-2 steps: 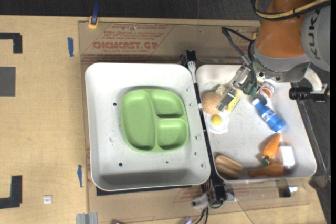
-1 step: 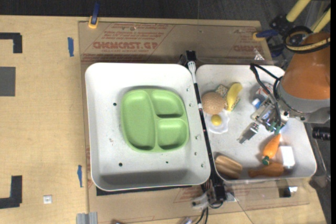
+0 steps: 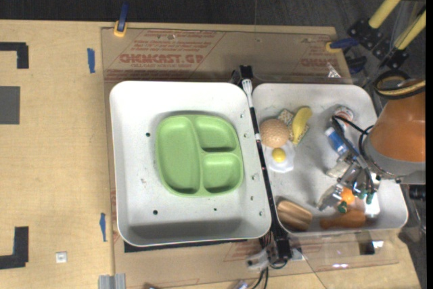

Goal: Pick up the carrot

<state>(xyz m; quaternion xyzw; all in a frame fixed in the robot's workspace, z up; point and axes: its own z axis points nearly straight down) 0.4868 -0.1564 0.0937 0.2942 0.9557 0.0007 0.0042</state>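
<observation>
Arm: reaching in from the right, orange band (image 3: 406, 135) hanging over the right bin (image 3: 318, 93) — wrist angled down toward the bin's lower right corner.
Pincer (image 3: 346, 194): low in that corner, right on top of something orange; whether it is spread or pressed together I cannot tell, the metal parts there blur into one another.
Carrot (image 3: 345, 213): the orange piece lying along the bin's lower wall, directly beneath the tool, touching or nearly so — not visibly gripped.
Why there: a carrot tucked by the wall leaves little room on that side, so a steep approach from above looks the sensible choice.
Neighbours: brown bread roll (image 3: 293, 212) just left of the carrot; egg (image 3: 274, 132), fried egg toy (image 3: 280, 158) and banana (image 3: 300, 123) further up, well apart.
Left bin (image 3: 128, 145): carries a green divided plate (image 3: 200, 153).
Stage, as I judge it: the grasp attempt itself, lift not yet made.
Risk: a slip against the wall, or a nudge to the roll.
</observation>
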